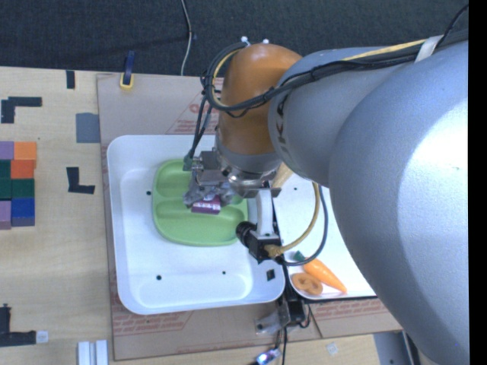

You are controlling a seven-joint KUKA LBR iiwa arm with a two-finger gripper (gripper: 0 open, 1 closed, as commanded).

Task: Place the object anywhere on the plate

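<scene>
Nearest, a carrot (pixel 323 274) lies in the right bin (pixel 358 280), mostly hidden by the arm. Farther left, the left bin (pixel 125 226) holds a green plate (pixel 179 215). Over it, the hand (pixel 204 198) grips a purple object (pixel 205 207).

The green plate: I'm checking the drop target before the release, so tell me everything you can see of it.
The green plate is a light green, smooth, plastic-looking dish with rounded corners and a raised rim. It lies flat in the left white bin, toward its upper middle. Its upper right part is hidden by the gripper, which hangs over it with a small purple object at its tip. Whether that object touches the plate is unclear.
</scene>
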